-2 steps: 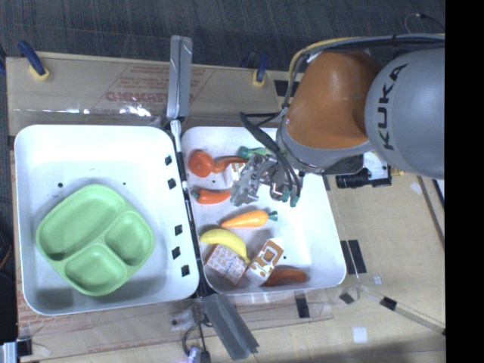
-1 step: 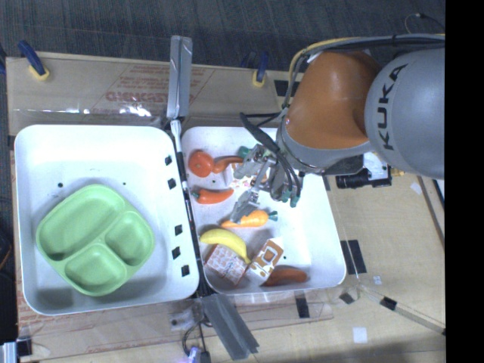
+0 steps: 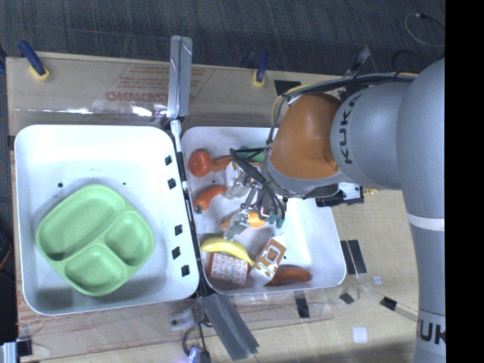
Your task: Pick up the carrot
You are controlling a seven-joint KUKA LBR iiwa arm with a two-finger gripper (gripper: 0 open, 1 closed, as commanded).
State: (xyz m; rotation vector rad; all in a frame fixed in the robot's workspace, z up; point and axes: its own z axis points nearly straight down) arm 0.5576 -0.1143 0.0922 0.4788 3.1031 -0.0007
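a: carrot [image 3: 209,196]? 
b: right bin [image 3: 324,269], left-middle, near the divider. orange, lying slanted, just below a round tomato [image 3: 200,162].

a: gripper [image 3: 253,209]? 
b: low over mid bin, just right of the carrot, above a small orange piece [image 3: 255,220]. jaws hard to read under the wrist, cannot tell if spread or pressed together. nothing visibly pinched.

a: clutter? 
b: banana [image 3: 225,248], brown block [image 3: 228,270], small box [image 3: 270,259], sausage [image 3: 290,275] along the near side. green tray [image 3: 94,239] in left bin [image 3: 30,203].

a: doing it well? 
b: probably shift left, line up across the carrot's narrow width, drop straight down, avoid the tomato and bin wall, close at mid-length, lift slowly.
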